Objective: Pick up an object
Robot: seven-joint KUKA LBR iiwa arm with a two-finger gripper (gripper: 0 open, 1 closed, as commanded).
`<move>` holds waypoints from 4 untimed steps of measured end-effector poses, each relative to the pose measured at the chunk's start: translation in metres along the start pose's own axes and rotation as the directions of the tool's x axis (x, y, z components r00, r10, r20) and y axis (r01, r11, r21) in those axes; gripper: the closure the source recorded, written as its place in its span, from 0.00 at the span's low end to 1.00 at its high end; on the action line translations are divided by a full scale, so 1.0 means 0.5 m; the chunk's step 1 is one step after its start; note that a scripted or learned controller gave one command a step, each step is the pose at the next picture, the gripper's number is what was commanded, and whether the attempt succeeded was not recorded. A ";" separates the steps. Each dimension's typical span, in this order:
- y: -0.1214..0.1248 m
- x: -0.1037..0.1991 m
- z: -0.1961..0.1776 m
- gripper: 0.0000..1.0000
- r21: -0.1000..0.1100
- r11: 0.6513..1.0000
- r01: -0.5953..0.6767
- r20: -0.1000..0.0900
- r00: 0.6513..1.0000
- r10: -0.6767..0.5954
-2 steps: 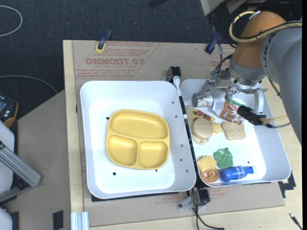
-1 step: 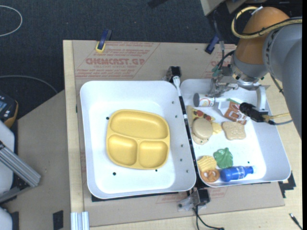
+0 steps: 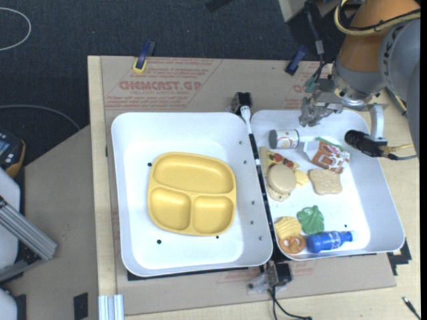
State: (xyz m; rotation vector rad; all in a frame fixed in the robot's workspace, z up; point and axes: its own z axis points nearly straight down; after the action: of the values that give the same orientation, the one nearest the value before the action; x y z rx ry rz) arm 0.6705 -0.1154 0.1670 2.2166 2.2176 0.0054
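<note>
Over the far end of the right bin, the gripper hangs from the grey arm below its orange band. Its dark metal fingers point down and look narrowly set, with nothing between them, though at this size the gap is hard to judge. Just beside the fingertips, toward the near side, lies a small cylindrical jar on its side, white with a red label. Next to it sits a boxy brown-and-white packet, and nearer still a flat tan slice of toast. A rounded beige bun shape lies against the bin's left wall, with small red and yellow bits above it. Toward the near end are a crinkled green leafy piece, a ridged yellow piece, and a glossy blue bottle lying flat. The left bin, smooth white plastic with rounded corners, bears a yellow divided tray with three shallow compartments. Both bins rest on a brown printed board
</note>
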 end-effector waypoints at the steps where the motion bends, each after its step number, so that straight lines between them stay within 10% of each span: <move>1: 0.004 -0.001 -0.109 1.00 -0.001 1.000 0.000 0.000 1.000 0.000; 4: -0.280 0.091 -0.104 1.00 0.014 1.000 -0.002 -0.004 1.000 0.002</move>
State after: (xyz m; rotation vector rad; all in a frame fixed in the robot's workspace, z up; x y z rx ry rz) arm 0.5299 -0.0699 0.2177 2.2278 2.2237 -0.0057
